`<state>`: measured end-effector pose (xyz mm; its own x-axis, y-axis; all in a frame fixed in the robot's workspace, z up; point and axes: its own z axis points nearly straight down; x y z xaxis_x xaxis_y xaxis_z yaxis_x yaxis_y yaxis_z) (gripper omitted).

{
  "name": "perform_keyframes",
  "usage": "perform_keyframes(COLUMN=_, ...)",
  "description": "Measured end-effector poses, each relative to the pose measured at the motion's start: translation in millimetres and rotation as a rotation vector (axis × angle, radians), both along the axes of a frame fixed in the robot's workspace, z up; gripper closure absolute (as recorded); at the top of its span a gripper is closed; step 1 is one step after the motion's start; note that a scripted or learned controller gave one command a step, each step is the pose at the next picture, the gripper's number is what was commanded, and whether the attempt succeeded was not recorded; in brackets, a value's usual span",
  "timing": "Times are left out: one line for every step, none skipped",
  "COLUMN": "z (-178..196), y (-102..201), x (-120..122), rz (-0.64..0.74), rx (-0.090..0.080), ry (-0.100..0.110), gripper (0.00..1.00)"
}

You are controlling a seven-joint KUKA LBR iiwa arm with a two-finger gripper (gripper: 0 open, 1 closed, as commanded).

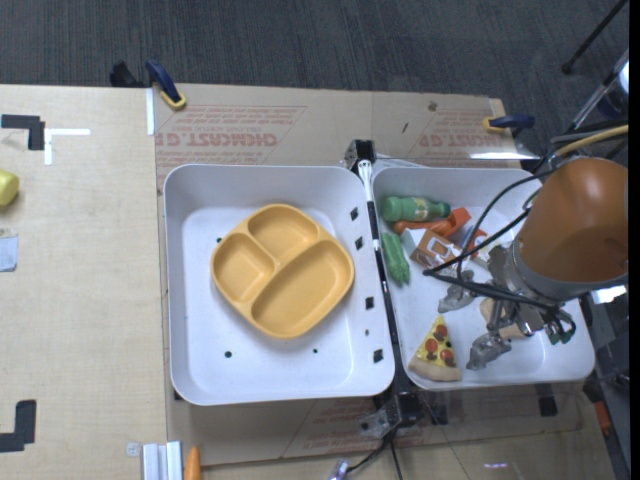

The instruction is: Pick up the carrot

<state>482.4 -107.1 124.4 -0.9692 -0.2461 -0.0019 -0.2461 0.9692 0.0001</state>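
Carrot first: the small orange plastic carrot [432, 223] lies in my right-hand shallow white bin [560, 373], near its far side, slanting from beside the green toy bottle [415, 208] toward the bin's middle. It touches or nearly touches an orange-and-white boxy toy [438, 247] just below it. A green pod-shaped toy [396, 258] lies along the bin's left wall, and a flat plastic pizza slice with red dots [436, 349] rests near the bin's near-left corner.

My claw [500, 340] hangs low over the near half of the same bin, to the right of the pizza slice and well apart from the carrot. My metal fingers [487, 349] point down and toward the left, with a pale tan object partly hidden between or behind them; I cannot tell whether they are spread or closed, nor whether they grip anything. Black cables run from my wrist across the toys. My orange band [582, 220] and grey housing cover the bin's right side.

The left shallow white bin [190, 368] carries a yellow three-compartment plastic plate [283, 270], set at a slant near its middle. Both bins sit on brown cardboard [240, 133] clamped to the pale wooden tabletop [80, 298], where a small yellow object [7, 187] lies at the far left edge.
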Motion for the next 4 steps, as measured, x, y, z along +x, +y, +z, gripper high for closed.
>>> perform_keyframes(z=-32, y=-4, x=3, rz=0.171, rx=0.0, ry=-0.001, gripper=0.0)
perform_keyframes(z=-19, y=-55, x=6, rz=0.716, rx=-0.001, ry=-0.004, gripper=0.0)
perform_keyframes(z=-29, y=-11, x=0, rz=1.022, rx=-0.008, ry=-0.008, gripper=0.0)
perform_keyframes(z=59, y=-82, x=-2, rz=1.402, rx=-0.002, ry=-0.006, gripper=0.0)
